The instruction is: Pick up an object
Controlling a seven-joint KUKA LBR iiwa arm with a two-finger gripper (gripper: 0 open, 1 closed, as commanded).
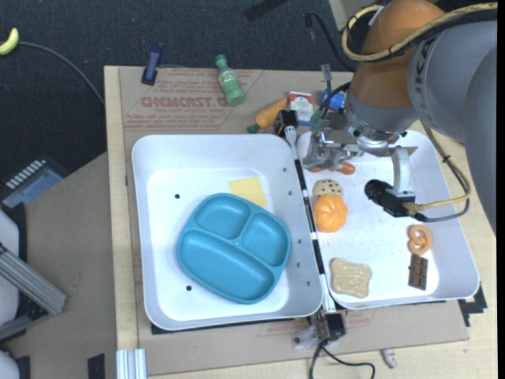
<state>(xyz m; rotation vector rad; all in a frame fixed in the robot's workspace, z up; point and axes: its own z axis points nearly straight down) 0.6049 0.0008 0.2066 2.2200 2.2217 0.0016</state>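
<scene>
My gripper (325, 155) hangs low over the far left corner of the right bin (450, 235), close to the wall between the bins. Just in front of it lies a beige dotted cookie (327, 188), and an orange fruit (330, 212) touches the cookie's near side. A small reddish piece (347, 166) peeks out beside the gripper. Nearer the front, the same bin holds a slice of toast (350, 277), a pretzel (419, 238) and a brown chocolate bar (418, 272).
The left bin (158, 164) holds a blue divided plate (233, 245) and a yellow cheese slice (248, 189). Behind the bins on the board lie a green bottle (230, 80), a blue marker (151, 64), a carrot (271, 114) and a small box (301, 105).
</scene>
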